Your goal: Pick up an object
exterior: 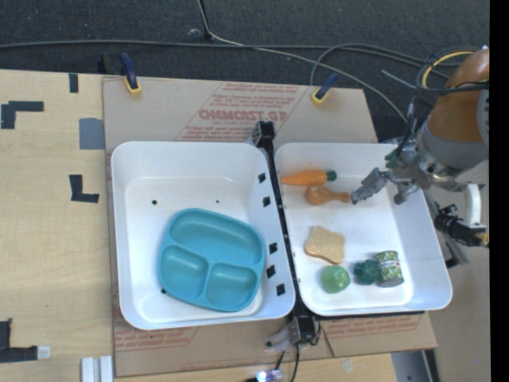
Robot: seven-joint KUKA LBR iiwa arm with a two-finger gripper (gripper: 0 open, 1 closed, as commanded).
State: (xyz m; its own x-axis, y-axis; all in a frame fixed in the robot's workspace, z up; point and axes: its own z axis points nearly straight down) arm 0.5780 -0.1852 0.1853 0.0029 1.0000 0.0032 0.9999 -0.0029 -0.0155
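Note:
The right bin (421,293) holds an orange carrot (306,178) at its back left, a tan drumstick-shaped piece (324,196) just in front of it, a slice of bread (324,244), a green ball (335,278), a dark green broccoli-like piece (366,271) and a small green-labelled can (388,267). My gripper (385,189) hangs over the back right of this bin, open, fingers spread with nothing between them. Its left finger (367,187) is close to the thin end of the tan piece.
The left bin (131,173) holds a blue sectioned tray (211,259). A black divider (274,213) runs between the bins. Cables (350,54) lie behind the bins, and blue-and-yellow clamps (129,74) pin the cardboard underlay.

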